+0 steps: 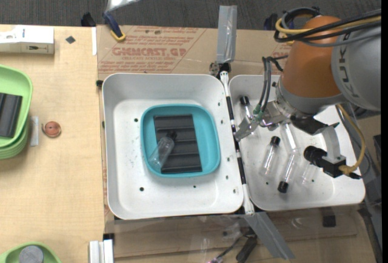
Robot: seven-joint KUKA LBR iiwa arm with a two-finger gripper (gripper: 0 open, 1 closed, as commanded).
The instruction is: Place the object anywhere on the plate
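A teal square plate (209, 134) with a dark ridged insert sits in the left white bin (121, 153). A clear plastic vial (162, 150) lies tilted on the insert, toward the plate's lower left. My gripper (256, 121) hangs below the orange wrist band over the left part of the right bin (339, 192), close to the wall between the bins and apart from the plate. Several clear vials with black caps (271, 156) lie in the right bin just below and right of the gripper.
The bulky grey and orange arm covers the upper right bin. A black fixture (321, 159) juts over the right bin. A green tray (15, 113) and a white box (27, 39) sit on the wooden bench at far left. Cardboard lies behind the bins.
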